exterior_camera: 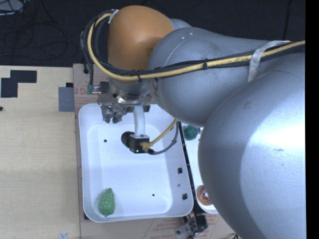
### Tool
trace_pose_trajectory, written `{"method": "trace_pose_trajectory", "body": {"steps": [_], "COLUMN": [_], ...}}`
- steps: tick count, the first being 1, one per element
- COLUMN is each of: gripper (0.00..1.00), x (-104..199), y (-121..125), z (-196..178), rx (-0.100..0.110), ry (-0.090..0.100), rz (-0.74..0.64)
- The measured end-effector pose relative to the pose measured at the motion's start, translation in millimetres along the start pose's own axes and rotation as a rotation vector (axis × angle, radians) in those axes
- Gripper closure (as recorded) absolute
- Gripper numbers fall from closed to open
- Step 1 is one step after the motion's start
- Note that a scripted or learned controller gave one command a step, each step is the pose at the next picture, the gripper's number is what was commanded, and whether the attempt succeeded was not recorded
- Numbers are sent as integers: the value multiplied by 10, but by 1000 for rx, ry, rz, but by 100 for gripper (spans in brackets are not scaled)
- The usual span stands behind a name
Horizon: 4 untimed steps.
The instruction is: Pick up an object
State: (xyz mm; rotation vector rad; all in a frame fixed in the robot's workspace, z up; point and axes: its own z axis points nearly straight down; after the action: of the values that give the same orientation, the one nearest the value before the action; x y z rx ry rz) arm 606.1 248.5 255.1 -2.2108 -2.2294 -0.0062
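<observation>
A green bumpy object (pixel 106 202) lies in the front left corner of the left white bin (pixel 89 163). My gripper (pixel 123 116) hangs over the back part of that bin, well away from the green object, under the orange band of the arm. A white piece with a black tip and a yellow cable (pixel 134 141) reaches down from it toward the bin floor. I see nothing held in the gripper. A teal object (pixel 190 132) peeks out in the right bin, partly hidden by the arm.
The big grey arm (pixel 239 113) covers most of the right bin. A round orange-and-white object (pixel 204 195) shows at that bin's front left. A black divider (pixel 185 168) runs between the bins. Wooden bench top (pixel 35 158) lies to the left.
</observation>
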Motion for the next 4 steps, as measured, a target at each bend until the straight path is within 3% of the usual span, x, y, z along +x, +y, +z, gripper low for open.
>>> {"method": "trace_pose_trajectory", "body": {"steps": [1, 2, 3, 4], "gripper": [0, 100, 100, 100], "x": [-43, -42, -46, -40], "y": [6, 6, 376, 374], "z": [46, -51, -269, -472], "rx": [5, 7, 1, 3], "ry": [-6, -7, -4, -5], "rz": [4, 0, 3, 1]}}
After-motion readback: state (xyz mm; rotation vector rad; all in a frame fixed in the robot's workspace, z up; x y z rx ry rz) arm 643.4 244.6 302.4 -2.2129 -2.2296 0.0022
